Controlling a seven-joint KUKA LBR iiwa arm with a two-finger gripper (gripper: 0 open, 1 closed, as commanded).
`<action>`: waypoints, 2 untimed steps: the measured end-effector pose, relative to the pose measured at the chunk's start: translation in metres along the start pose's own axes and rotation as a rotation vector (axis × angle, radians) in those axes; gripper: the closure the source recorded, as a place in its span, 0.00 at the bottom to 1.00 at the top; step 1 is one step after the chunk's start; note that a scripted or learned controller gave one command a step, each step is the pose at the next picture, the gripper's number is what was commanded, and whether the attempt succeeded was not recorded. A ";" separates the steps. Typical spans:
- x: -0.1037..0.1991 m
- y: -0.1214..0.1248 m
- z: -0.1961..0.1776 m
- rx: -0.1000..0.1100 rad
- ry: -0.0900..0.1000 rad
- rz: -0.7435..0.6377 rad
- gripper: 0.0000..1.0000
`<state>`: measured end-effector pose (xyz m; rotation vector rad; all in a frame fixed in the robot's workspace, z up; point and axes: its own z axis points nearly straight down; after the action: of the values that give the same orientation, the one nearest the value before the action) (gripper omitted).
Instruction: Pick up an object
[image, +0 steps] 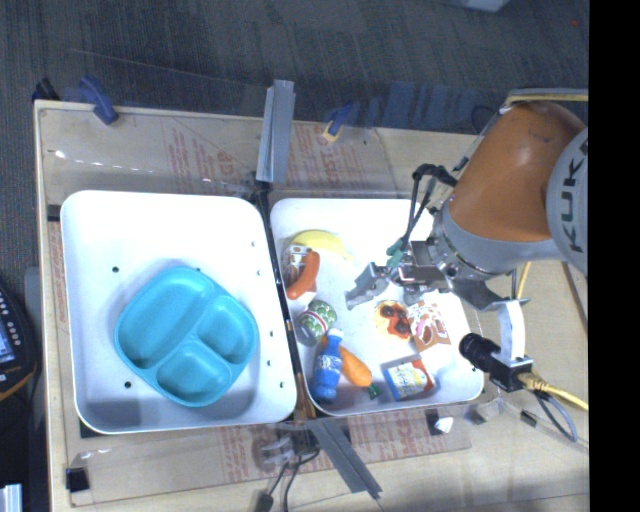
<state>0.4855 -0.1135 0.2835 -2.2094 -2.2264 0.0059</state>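
Note:
The right bin (440, 398) holds several small things. A yellow banana (318, 241) lies at the back, with an orange-red sausage (303, 276) just in front of it by the left wall. Nearer the front are a round can (317, 322), a blue bottle (328, 366), an orange carrot (355, 368) and a small printed box (408, 377). A red-orange item (393, 317) and a white-and-red packet (430, 325) lie in the middle. My gripper (363, 289) hangs over the bin's middle, right of the sausage and above the can. I see nothing held in it.
The left bin (90, 230) holds a blue divided plate (187, 335). A raised wall (275, 300) separates the two bins. The arm's orange and grey body (510, 190) covers the right bin's back right corner.

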 end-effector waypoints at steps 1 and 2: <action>-0.022 0.015 0.183 0.002 0.001 0.000 0.00; -0.016 0.025 0.194 -0.002 0.000 0.230 0.00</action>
<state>0.5093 -0.1287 0.0898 -2.4517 -1.9588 0.0049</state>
